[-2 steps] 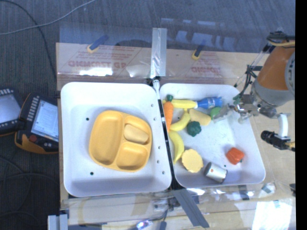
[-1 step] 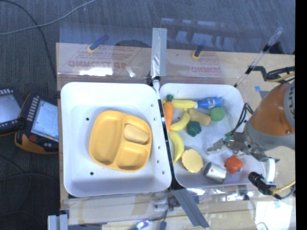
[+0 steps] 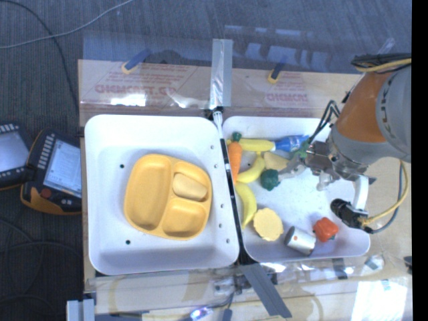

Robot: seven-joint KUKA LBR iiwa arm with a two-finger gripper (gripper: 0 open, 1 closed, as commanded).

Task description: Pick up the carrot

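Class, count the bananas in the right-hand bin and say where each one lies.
2. One banana lies beside the carrot, below the yellow corn; the other banana curves along the bin's left wall, above the round yellow piece. Others may be hidden.

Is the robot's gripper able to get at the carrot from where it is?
Probably yes: the carrot lies uncovered on top, though tight against the right bin's wall and bananas, left of the gripper.

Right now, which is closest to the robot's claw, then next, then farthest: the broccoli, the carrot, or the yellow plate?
From the gripper:
1. Broccoli, just left of it in the right bin.
2. Carrot, by that bin's left wall.
3. Yellow plate, over in the left bin.
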